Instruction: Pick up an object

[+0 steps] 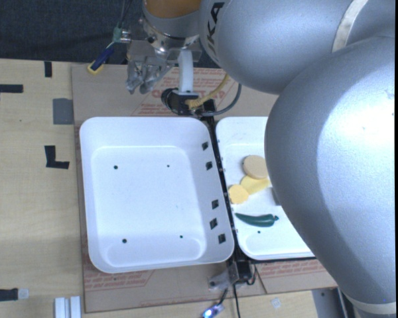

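Observation:
My gripper hangs high above the bench, beyond the far edge of the left bin, with nothing between its fingers, which stand slightly apart. In the right bin lie a tan round piece, a yellow piece touching it on the near side, and a dark green pepper-shaped thing nearer the front. The big grey arm covers the right part of that bin.
A black divider strip runs between the two bins. The wooden bench to the left bears black marks and a grey square. The arm's bulk fills the upper right.

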You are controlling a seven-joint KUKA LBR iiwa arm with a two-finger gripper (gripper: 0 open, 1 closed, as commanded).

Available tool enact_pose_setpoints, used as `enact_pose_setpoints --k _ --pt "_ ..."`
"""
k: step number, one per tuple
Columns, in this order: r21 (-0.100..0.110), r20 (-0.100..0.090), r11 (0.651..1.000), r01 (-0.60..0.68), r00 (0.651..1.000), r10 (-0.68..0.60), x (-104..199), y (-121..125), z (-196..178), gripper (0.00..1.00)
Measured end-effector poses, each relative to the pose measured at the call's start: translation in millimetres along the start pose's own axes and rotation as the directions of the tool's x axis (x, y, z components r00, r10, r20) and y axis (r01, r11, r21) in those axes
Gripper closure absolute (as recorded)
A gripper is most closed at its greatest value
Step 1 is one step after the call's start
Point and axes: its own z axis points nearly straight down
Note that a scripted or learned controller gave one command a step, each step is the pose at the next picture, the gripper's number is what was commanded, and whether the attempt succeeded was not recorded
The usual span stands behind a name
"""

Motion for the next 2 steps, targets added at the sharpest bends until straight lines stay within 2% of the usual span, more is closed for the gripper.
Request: enact_pose_setpoints --k 1,2 --pt "0.017 0.008 1.000 -0.007 1.000 0.007 16 -2 91 1.00" --pt "-0.002 0.001 1.000 -0.007 1.000 0.007 16 2 -34 1.00"
